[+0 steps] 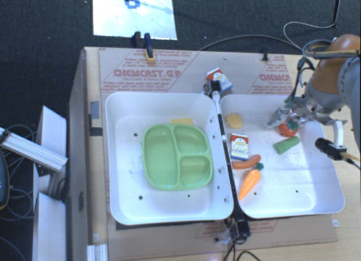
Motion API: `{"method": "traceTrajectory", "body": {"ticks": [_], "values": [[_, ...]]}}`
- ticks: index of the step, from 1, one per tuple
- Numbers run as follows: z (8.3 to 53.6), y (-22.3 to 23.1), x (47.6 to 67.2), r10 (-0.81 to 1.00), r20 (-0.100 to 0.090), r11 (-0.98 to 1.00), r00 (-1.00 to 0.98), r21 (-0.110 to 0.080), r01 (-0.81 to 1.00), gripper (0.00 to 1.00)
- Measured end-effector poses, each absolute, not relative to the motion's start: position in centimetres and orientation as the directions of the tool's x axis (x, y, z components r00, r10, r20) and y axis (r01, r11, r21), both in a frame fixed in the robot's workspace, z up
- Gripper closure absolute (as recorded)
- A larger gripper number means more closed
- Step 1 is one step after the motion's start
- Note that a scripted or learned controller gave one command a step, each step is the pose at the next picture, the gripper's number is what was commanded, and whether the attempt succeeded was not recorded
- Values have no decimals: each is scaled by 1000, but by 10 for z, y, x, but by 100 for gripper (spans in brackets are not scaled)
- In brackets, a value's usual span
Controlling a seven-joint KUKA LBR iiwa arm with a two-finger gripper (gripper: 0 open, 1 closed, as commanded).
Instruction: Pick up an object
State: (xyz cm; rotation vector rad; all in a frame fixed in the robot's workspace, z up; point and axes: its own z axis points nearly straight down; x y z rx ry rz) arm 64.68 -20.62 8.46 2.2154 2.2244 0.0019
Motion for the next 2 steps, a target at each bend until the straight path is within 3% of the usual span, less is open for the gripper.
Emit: {"method": "traceTrajectory", "body": {"ticks": [1,2], "values": [[96,-207,648,1000,-3,7,-7,6,1000,100],[194,-182,670,1000,-2,6,-6,7,1000,100]]}}
